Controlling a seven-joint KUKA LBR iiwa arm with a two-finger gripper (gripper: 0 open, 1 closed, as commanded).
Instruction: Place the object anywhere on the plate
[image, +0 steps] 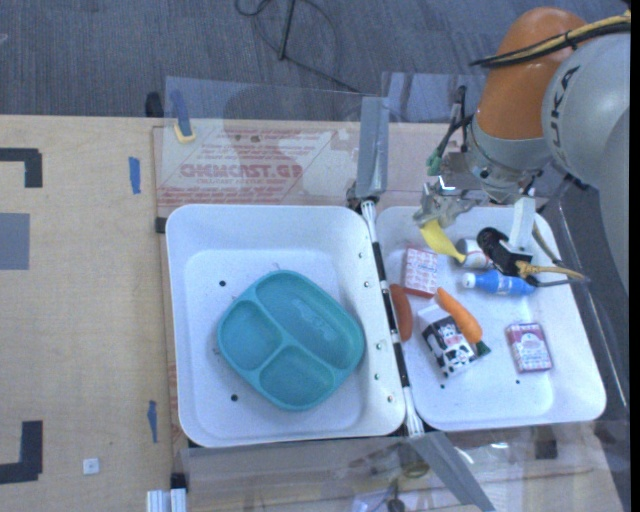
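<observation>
From the camera view, two white bins sit side by side on the table (80, 300). The left bin (200, 225) carries a teal divided plate (290, 340), lying flat in its middle, a little toward the near edge.

The grey arm (590, 90) reaches over the far edge of the right bin (570, 390), and its pincer (440, 208) hangs near that bin's far left corner. I cannot tell whether the pincer is open or closed. Just under it lies a yellow banana-shaped piece (441, 240), tilted; whether the two touch is unclear.

Along the right bin's left edge lie a red-and-white packet (421, 271) and a brown sausage (401, 310). An orange carrot (459, 312) lies slantwise mid-bin, touching a black-and-white toy (450, 345). A blue-and-white tube (497, 284) lies toward the far edge, and a small red box (528, 347) sits near the right edge.
</observation>
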